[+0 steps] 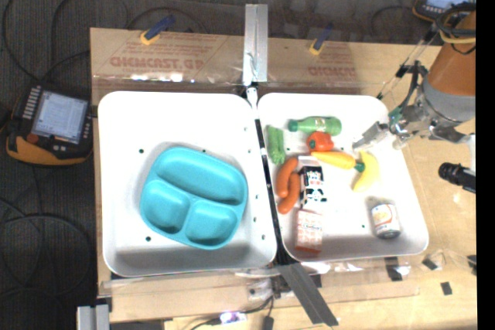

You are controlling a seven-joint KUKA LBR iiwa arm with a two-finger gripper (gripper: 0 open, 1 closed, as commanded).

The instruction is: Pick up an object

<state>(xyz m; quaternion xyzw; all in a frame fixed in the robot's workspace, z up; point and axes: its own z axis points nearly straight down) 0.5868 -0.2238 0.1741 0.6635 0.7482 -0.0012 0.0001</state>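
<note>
The right bin [402, 189] holds several small items. A green bottle [315, 124] lies at the back, with a green cucumber [274, 144] and a red-orange pepper [320, 141] near it. Two yellow bananas [337, 159] [366, 171] lie mid-bin. An orange carrot [287, 184], a black-and-white carton [312, 186] and a red box [308, 231] lie toward the front left. A small can [384, 219] stands at the front right. My gripper [371, 137] hangs over the bin's back right, just above and right of the bananas, and nothing shows in its grasp.
The left bin [124, 127] carries a teal divided tray [193, 195]. A metal divider [256, 42] runs between the bins at the back. The arm's orange band [452, 69] is at the right edge. A pendant [52, 120] lies off the bench to the left.
</note>
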